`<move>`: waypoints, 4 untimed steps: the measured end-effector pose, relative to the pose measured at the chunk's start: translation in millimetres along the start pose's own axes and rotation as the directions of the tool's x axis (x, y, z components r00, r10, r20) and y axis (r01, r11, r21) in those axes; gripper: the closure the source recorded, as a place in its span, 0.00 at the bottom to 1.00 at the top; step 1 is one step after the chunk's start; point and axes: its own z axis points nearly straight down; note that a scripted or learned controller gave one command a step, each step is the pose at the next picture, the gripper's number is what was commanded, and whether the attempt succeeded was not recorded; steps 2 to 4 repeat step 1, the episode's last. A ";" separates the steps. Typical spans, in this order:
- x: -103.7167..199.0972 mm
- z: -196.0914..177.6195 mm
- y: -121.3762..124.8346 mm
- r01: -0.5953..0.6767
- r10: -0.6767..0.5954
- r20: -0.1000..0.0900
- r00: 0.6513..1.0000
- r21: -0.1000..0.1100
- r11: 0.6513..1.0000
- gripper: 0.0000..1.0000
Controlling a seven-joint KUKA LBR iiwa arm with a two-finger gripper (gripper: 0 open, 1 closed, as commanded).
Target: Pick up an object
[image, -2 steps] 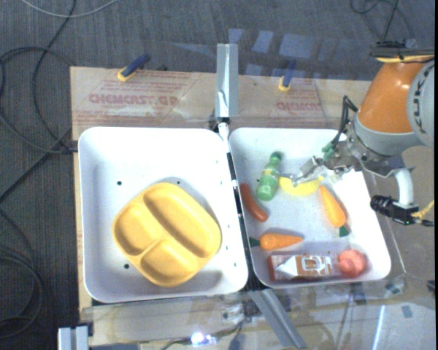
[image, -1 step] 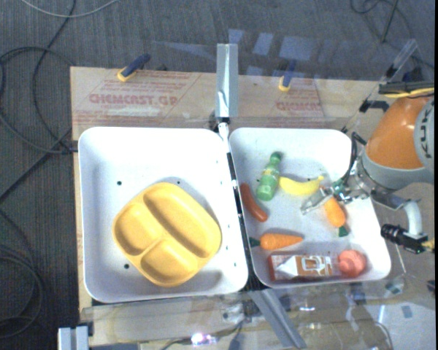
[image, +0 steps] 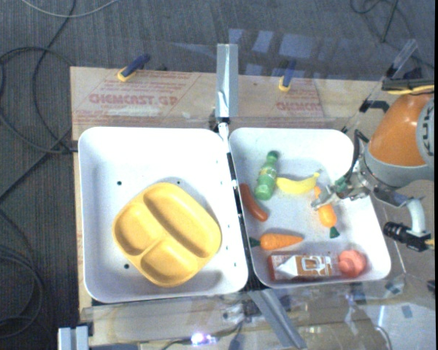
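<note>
Jaws' opening cannot be told, low in the right bin [image: 365, 195] beside a small carrot [image: 327, 215].

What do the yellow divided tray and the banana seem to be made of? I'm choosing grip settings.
The yellow divided tray looks like moulded hard plastic with a smooth, slightly glossy finish; its raised ridges and even colour suggest so. The banana is probably toy plastic too, being uniformly bright yellow and unblemished, though it is too small to be sure.
</note>
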 end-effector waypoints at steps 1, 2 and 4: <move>67.0 -140.6 27.2 0.018 -0.018 0.002 1.000 0.004 1.000 1.00; 67.0 -140.6 27.2 0.018 -0.018 0.002 1.000 0.004 1.000 1.00; 67.0 -140.6 27.2 0.018 -0.018 0.002 1.000 0.004 1.000 1.00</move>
